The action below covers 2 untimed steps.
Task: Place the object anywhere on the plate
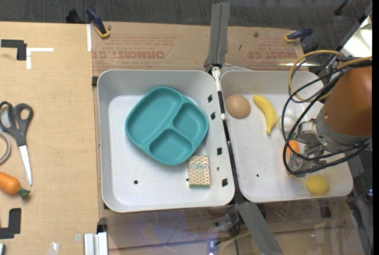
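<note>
A teal three-compartment plate (167,124) lies in the left bin (112,147). Just off the plate's near right rim, a small yellow-green patterned box (199,171) rests on the bin floor. In the right bin (260,183) are a brown egg-shaped object (238,106), a yellow banana (266,112), a lemon (317,184) and a small orange object (292,147). My gripper (296,156) hangs low over the right side of the right bin, right at the orange object, which the wrist and cables partly hide.
Black and yellow cables (305,79) loop around the wrist over the right bin. A raised divider (222,129) separates the two bins. On the wooden bench to the left lie scissors (19,132) and a toy carrot (10,184).
</note>
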### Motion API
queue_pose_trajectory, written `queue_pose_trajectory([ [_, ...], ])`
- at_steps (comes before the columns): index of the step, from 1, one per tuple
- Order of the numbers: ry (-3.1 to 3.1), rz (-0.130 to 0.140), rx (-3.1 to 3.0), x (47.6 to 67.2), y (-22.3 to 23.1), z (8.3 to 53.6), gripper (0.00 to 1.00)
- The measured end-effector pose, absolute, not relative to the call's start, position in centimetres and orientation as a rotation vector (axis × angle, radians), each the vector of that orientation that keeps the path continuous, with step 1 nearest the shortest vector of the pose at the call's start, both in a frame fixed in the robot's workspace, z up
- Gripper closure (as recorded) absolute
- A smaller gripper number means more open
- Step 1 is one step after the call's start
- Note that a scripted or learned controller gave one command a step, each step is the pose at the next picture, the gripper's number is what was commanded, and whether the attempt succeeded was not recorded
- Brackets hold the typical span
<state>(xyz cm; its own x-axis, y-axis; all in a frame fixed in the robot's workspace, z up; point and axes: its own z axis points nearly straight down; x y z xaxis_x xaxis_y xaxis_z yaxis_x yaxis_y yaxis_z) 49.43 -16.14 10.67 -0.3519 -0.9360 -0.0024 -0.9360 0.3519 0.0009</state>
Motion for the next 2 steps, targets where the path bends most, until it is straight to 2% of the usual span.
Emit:
queue_pose_trajectory([
  [1,2.559,0.002,-1.815,54.5,-8.9,19.2,1.0],
  [2,2.648,0.001,-1.68,62.6,-5.3,19.2,1.0],
])
